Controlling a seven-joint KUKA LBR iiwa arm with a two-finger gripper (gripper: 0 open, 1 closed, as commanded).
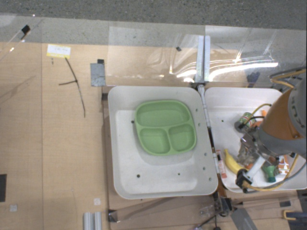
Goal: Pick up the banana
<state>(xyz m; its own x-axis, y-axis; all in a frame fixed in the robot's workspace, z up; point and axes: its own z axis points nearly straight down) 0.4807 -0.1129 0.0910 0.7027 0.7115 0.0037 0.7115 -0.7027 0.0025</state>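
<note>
A yellow banana (231, 162) lies in the right bin (225, 109), close to its left wall and near the front. My gripper (247, 151) hangs just right of the banana, under the grey wrist and orange band. It is low over the bin floor, and I cannot see the banana between the fingers. The wrist hides part of the bin behind it.
The left bin (120, 176) holds a green three-compartment plate (165, 127). In the right bin a small multicoloured object (244, 121) lies behind the gripper. A green item (270, 172) and orange-and-white pieces (288, 163) lie to the gripper's right.
</note>
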